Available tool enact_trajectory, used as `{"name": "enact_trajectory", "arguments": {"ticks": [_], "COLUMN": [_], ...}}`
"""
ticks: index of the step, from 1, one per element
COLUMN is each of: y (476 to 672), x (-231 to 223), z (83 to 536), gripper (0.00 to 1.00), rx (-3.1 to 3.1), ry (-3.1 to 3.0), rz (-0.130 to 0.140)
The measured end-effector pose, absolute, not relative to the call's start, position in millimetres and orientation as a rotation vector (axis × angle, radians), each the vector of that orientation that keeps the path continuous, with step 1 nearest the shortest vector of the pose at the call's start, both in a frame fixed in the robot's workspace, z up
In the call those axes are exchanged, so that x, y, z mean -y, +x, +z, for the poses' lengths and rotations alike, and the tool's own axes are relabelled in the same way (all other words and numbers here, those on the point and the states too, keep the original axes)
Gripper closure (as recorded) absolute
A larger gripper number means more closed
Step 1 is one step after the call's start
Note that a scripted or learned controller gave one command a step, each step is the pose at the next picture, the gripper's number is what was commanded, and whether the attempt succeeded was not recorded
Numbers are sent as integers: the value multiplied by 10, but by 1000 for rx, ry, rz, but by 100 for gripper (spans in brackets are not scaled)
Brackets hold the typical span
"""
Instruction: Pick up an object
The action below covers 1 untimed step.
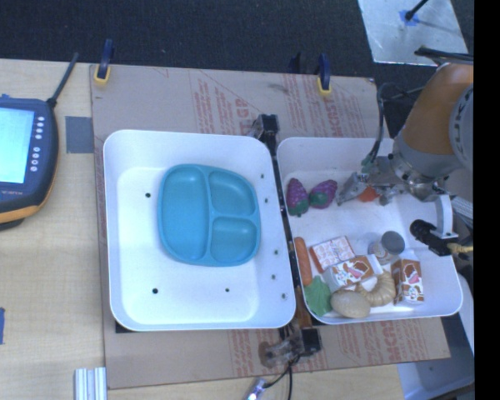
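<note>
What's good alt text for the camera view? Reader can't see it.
A grey robot arm's gripper hovers low over the right white bin, near an orange item and purple toy grapes, with more toy food piled along the bin's near edge. The left white bin holds a blue divided plate.

Faint red printing repeated in lines across brown cardboard sheet [233,98] under the bins; letters too small and blurred to read. Red-and-white cartons [333,252] in right bin [450,302] bearing printed graphics, wording illegible. No legible numbers or signs.
</note>
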State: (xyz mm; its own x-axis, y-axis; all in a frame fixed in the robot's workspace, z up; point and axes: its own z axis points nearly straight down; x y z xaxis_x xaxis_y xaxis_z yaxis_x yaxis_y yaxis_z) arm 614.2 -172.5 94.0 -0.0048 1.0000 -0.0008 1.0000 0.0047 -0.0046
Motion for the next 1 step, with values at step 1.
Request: {"name": "enact_trajectory", "arguments": {"ticks": [1], "y": [6565], "x": [1851], "z": [922], "gripper": [0], "rx": [2225], "ry": [-2215], "rz": [3]}}
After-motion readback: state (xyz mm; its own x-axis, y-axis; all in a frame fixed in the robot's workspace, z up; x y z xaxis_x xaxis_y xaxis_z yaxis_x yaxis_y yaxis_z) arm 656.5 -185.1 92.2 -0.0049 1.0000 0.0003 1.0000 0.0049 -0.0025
